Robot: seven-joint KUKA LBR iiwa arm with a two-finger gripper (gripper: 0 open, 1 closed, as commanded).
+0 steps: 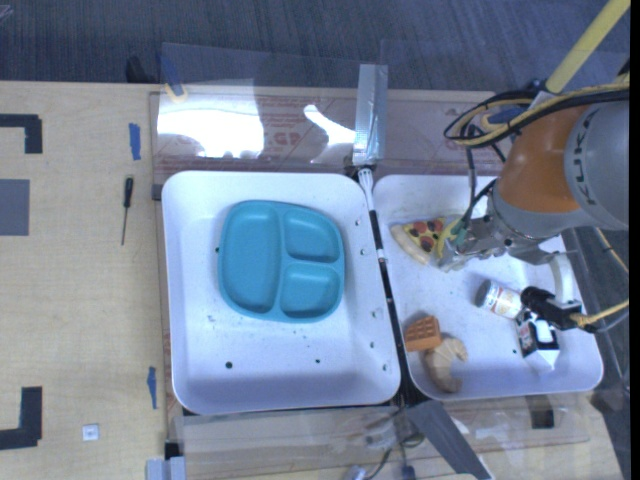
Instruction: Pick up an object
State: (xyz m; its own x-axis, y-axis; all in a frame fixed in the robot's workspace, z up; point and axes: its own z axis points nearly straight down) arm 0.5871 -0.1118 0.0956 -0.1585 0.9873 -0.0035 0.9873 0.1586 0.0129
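In the right bin (pixel 570 368), a toy pizza slice (pixel 418 238) lies near the back left. My gripper (pixel 456 251) hangs low over the slice's right end, touching or nearly touching it. A small white bottle with a brown cap (pixel 500 299) lies to the gripper's right. A brown and tan food toy (pixel 434 344) rests near the bin's front left. A black and white object (pixel 537 330) sits at the right side.
The left bin (pixel 190 368) holds a blue divided plate (pixel 280 260). A metal divider post (pixel 370 118) stands behind the two bins. Cables (pixel 490 118) loop above the arm's orange band (pixel 535 163). A screwdriver (pixel 126 206) lies on the bench at left.
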